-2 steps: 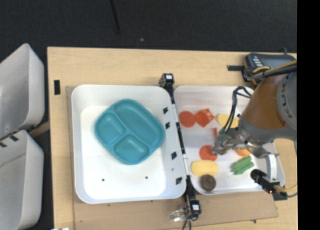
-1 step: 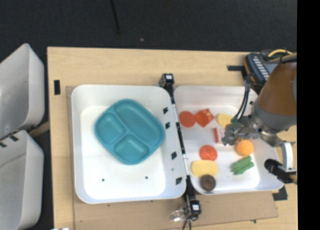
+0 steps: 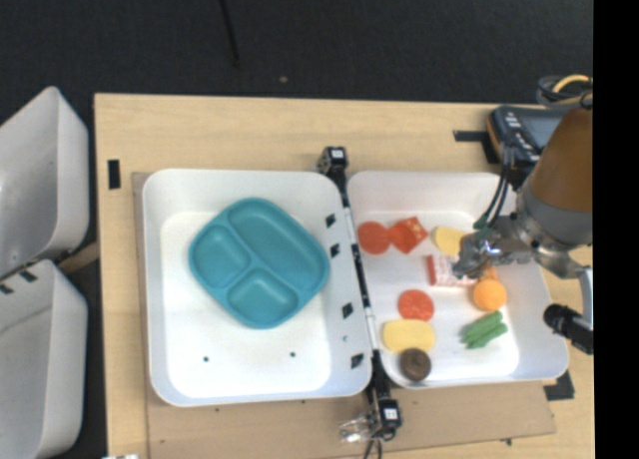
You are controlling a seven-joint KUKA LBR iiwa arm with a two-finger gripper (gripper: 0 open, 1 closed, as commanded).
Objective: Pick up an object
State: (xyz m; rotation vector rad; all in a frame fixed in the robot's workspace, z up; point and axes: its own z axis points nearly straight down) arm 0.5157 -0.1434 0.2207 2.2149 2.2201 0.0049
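Observation:
My gripper hangs low over the right bin, near its middle right. It hovers by a small red-and-white item and just left of an orange ball. Around it lie a red round piece, a red-orange chunk, a yellow piece, a red disc, a yellow oval, a brown round item and a green piece. Nothing shows between the fingers.
The left bin holds a blue divided plate. A ridge with black clips runs between the two bins. The arm's orange band and grey body stand over the right bin's far right side.

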